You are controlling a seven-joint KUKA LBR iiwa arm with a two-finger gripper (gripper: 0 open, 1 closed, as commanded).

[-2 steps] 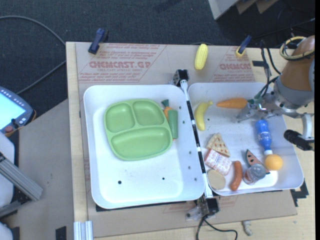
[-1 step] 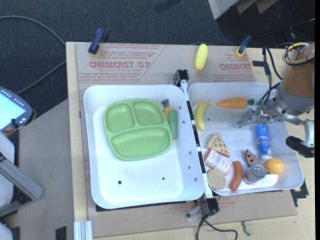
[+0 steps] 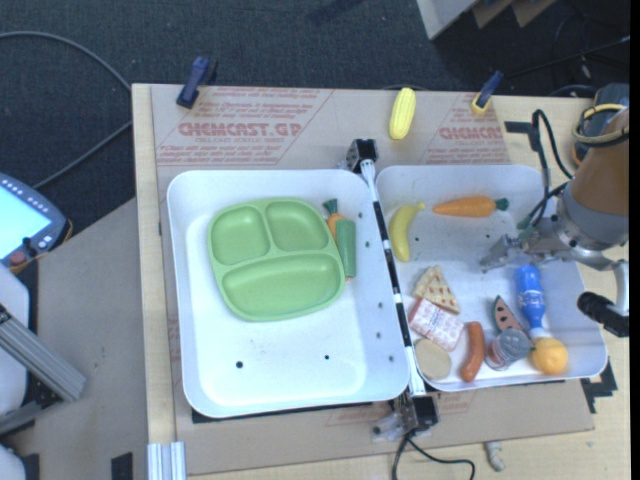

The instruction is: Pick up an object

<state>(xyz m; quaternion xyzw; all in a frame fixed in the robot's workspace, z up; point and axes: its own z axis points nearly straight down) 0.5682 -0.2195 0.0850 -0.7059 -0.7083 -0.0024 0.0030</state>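
The right bin (image 3: 440,183) holds several toy foods. Among them are a blue bottle (image 3: 529,300), an orange carrot (image 3: 465,206), a banana (image 3: 402,230), a sausage (image 3: 472,351), an orange (image 3: 549,356) and a watermelon slice (image 3: 503,316). My gripper (image 3: 516,255) hangs over the right side of this bin, just above the bottle's top end. It is open, its grey fingers (image 3: 492,260) spread, and nothing sits between them. The carrot lies up and to the left of the gripper.
A green divided plate (image 3: 278,258) lies in the left bin (image 3: 200,348), with a small carrot and green stick (image 3: 344,240) beside it. A yellow corn cob (image 3: 402,113) rests on the bench behind the bins. A sandwich wedge (image 3: 436,288), wafer (image 3: 435,320), cookie (image 3: 433,358) and grey can (image 3: 512,348) crowd the right bin's front.
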